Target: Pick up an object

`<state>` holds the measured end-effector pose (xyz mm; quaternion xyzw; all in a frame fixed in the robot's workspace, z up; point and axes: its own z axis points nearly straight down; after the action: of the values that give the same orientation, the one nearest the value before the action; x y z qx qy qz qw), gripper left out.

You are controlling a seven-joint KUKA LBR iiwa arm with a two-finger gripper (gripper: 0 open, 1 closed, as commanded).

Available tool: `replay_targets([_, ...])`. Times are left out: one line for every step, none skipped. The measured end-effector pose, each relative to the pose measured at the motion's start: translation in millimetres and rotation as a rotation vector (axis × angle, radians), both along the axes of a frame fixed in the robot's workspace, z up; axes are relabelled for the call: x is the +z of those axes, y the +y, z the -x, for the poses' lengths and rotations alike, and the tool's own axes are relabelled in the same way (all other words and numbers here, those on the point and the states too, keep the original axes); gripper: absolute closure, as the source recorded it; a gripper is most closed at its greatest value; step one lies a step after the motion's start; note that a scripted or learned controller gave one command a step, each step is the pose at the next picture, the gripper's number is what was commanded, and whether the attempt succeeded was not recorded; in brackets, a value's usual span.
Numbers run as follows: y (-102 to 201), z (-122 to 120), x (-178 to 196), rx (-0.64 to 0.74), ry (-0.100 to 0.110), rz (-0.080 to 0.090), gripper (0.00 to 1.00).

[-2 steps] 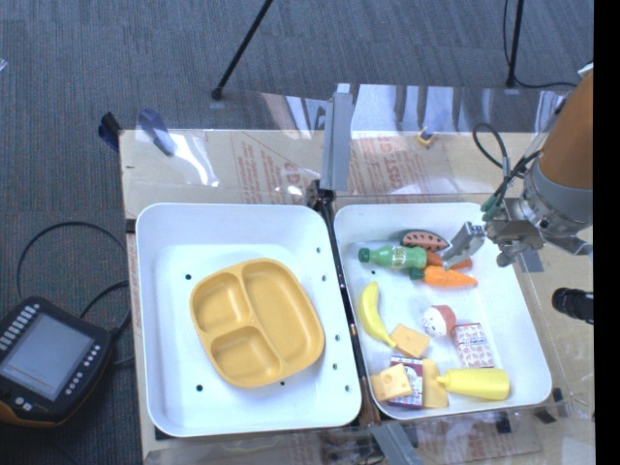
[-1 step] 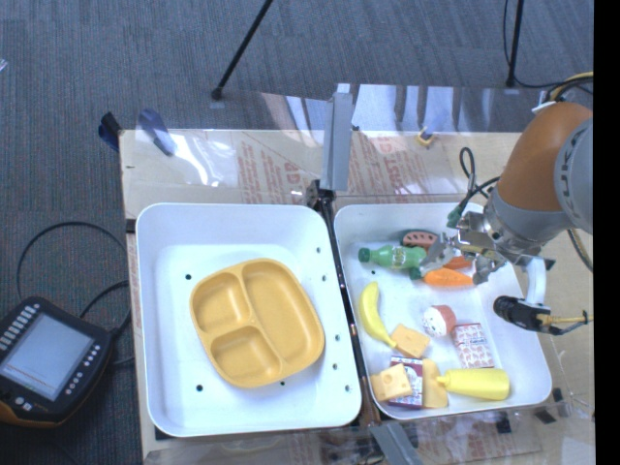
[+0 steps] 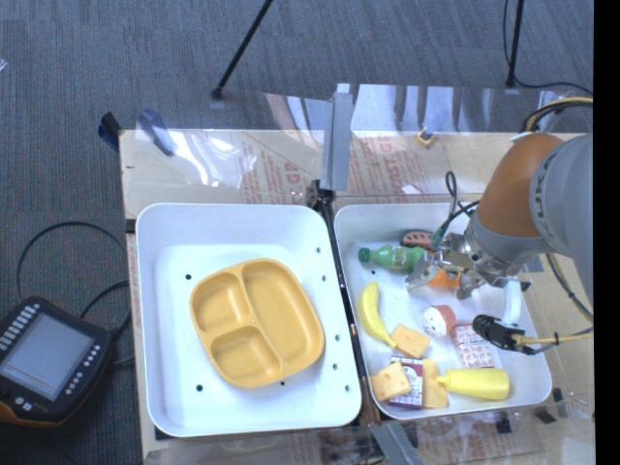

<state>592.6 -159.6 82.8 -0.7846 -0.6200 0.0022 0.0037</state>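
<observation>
Approach step. The gripper (image 3: 441, 271) is low in the right white bin (image 3: 539, 356); its opening cannot be told. A small orange plastic piece (image 3: 446, 280) lies directly beneath, green plastic bottle (image 3: 392, 256) just left. Next: close and lift.

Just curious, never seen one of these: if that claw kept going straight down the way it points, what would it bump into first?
Probably the small orange toy under the gripper, beside the green bottle. Depth is hard to judge from this slanted view.
</observation>
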Motion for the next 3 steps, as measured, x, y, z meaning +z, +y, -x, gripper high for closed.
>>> replay_targets([-37, 29, 0, -0.07, 0.002, -0.002, 0.0])
replay_targets([-35, 62, -1, -0.133, 0.003, 0.0, 0.0])
replay_targets([16, 16, 21, 0.144, -0.002, -0.001, 0.0])
